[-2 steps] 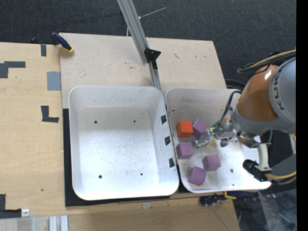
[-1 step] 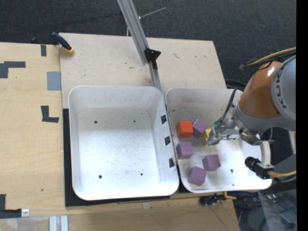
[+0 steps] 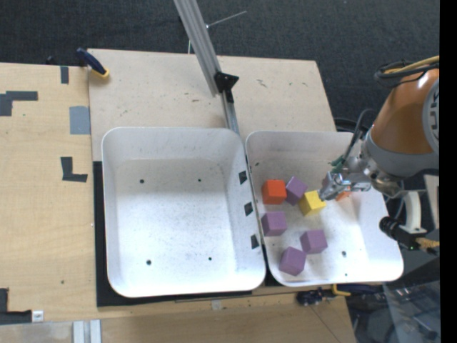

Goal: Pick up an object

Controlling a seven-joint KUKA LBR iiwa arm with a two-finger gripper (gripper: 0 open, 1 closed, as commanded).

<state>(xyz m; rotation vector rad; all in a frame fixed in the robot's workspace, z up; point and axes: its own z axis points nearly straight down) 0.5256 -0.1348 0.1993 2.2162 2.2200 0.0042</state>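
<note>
Pincer point(image 3: 334, 189) sits low in the right bin point(image 3: 371, 259), just beside the yellow cube point(image 3: 311, 203). Grip state cannot be told. Nothing lifted yet.

A blue and yellow clamp point(image 3: 93, 63) is seen at the far left corner of the table point(image 3: 43, 191). A metal pole point(image 3: 200, 38) is slanted above it.

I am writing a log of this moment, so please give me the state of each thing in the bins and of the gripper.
Orange foam cube: resting in right white plastic bin, touching a purple cube.
Yellow foam cube: tilted, right beside the gripper.
Four purple foam cubes: loose on the bin floor.
Gripper: low in the right bin; grasp not clear.
Left white plastic bin: upright on the bench.
</note>
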